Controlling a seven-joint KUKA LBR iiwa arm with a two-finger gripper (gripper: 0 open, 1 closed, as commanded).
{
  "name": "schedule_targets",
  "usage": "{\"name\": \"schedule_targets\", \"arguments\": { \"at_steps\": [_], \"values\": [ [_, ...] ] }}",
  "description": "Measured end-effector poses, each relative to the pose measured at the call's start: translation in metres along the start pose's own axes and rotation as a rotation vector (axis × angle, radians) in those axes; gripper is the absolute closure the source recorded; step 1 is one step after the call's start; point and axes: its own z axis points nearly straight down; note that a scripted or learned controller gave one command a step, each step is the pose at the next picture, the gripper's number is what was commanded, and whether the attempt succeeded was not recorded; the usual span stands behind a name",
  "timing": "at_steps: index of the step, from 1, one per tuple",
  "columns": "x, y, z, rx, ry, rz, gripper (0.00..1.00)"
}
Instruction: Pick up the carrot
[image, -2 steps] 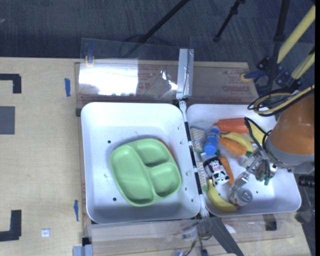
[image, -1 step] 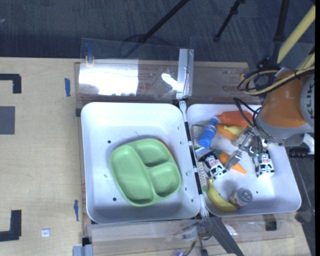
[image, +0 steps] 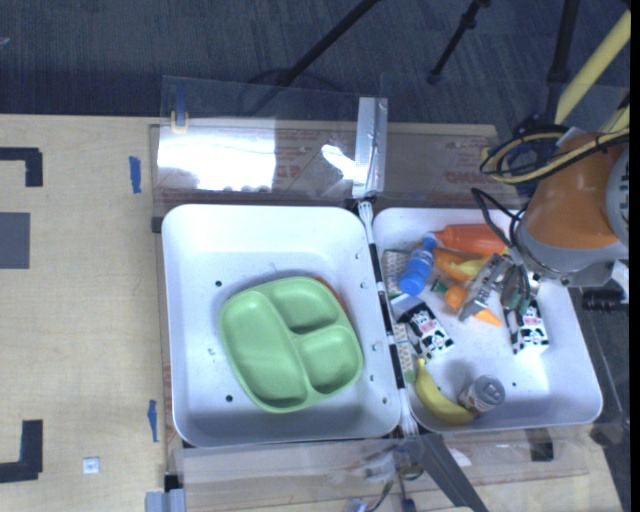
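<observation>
- Camera view: a wooden desk (image: 80, 330) carries two white bins; the left bin (image: 190, 250) holds a green tray (image: 290, 342).
- The carrot (image: 474, 240) lies at the right bin's (image: 570, 385) far side, among clutter.
- The hand (image: 497, 290) hovers just beside it, fingers spread, pinching nothing; the grasp and lift remain.

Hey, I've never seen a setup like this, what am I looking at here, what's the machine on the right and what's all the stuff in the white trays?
This is one picture from a camera fixed above a bench, looking down at a slant. The grey and orange shape at the right is a robot arm; its two-finger gripper hangs over the right white bin. That bin holds an orange carrot, a blue plastic bottle, a yellow banana, a small metal can and two black-and-white cartons. The left white bin holds a green divided plate. The gripper sits low among the orange items, but I can't tell whether it holds anything.
</observation>
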Motion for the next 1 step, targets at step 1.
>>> {"name": "schedule_targets", "arguments": {
  "at_steps": [1],
  "values": [
    [0.0209, -0.0636, -0.097, 0.008, 0.008, 0.096, 1.0]
  ]
}}
